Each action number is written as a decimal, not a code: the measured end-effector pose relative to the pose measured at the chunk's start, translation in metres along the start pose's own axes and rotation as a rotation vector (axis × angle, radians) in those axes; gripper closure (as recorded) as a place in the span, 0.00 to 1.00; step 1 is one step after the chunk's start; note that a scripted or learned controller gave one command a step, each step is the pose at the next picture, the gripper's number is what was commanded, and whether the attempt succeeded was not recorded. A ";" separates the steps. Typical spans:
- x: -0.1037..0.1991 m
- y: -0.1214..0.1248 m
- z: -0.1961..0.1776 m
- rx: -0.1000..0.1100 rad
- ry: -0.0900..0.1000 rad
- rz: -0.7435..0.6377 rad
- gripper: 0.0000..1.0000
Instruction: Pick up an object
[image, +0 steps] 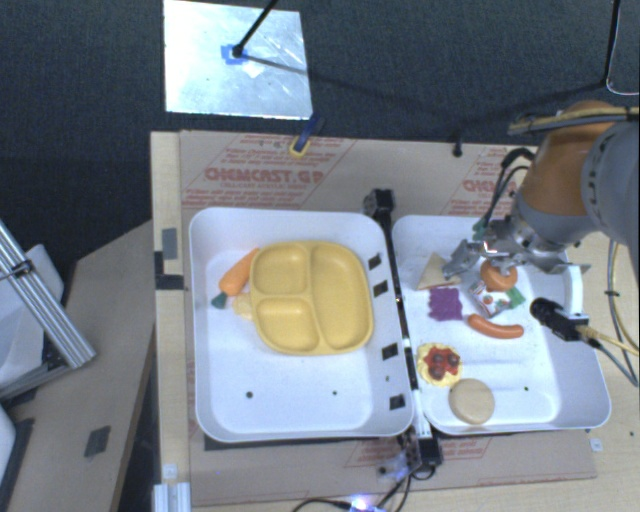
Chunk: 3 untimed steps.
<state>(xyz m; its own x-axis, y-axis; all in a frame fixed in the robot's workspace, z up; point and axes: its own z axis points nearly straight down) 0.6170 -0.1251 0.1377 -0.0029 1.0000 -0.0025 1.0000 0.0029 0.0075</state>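
Bins of shallow white plastic sat side by side on the bench (166, 300), and the grey arm (605, 190) reached in from the right over the right bin (560, 400). Its gripper (487, 260) hung low at that bin's far side, directly over a small orange round piece (497, 275); whether the pincer was released or clenched could not be told, and nothing could be seen held in it. Whether it touched the orange piece was also unclear. Just beside that piece, nearer the camera, lay a small red-and-white item (487, 298) too small to identify. A tan wedge (433, 270) lay just left of the gripper, with a purple lump (445, 302) near it. A red sausage (495, 327) lay near the bin's middle, apart from a small round pizza (440, 363) and a pale tan disc (471, 401) at the near left corner. In the left bin (300, 395) a yellow divided plate (305, 297) lay flat, with an orange carrot (238, 272) tilted against its left rim.
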 end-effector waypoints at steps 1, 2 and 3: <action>-0.001 0.001 0.005 -0.005 -0.002 0.003 0.00; -0.002 0.003 -0.005 -0.008 -0.004 0.002 1.00; 0.004 -0.001 -0.052 0.003 0.002 -0.001 1.00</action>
<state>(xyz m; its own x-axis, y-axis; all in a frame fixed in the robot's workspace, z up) 0.6156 -0.1210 0.1897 -0.0041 1.0000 -0.0003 1.0000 0.0041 0.0046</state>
